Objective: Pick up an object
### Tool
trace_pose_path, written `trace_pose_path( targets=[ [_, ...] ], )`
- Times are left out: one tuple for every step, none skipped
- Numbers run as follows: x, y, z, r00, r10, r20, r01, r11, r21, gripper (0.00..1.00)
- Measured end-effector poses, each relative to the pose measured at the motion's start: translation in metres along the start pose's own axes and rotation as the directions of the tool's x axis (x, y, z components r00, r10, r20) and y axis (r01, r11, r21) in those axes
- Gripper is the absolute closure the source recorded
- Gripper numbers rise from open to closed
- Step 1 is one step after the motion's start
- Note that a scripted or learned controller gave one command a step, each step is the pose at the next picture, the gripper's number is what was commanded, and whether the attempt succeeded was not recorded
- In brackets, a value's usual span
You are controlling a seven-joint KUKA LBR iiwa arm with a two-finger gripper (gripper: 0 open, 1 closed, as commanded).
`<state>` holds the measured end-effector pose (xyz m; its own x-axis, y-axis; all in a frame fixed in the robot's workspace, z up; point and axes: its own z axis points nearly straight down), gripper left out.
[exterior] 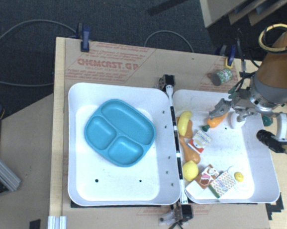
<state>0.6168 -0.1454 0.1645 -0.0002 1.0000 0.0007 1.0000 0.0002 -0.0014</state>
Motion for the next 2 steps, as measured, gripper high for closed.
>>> trace_pose_path(
  targets=[
    [0.012,0.044,0.067,1.0,-0.001,0.001,0.001,1.0,-0.003,0.0],
    [0.039,-0.009,0.08,1.0,0.001,-0.001,-0.001,1.0,0.003,0.0]
  ],
)
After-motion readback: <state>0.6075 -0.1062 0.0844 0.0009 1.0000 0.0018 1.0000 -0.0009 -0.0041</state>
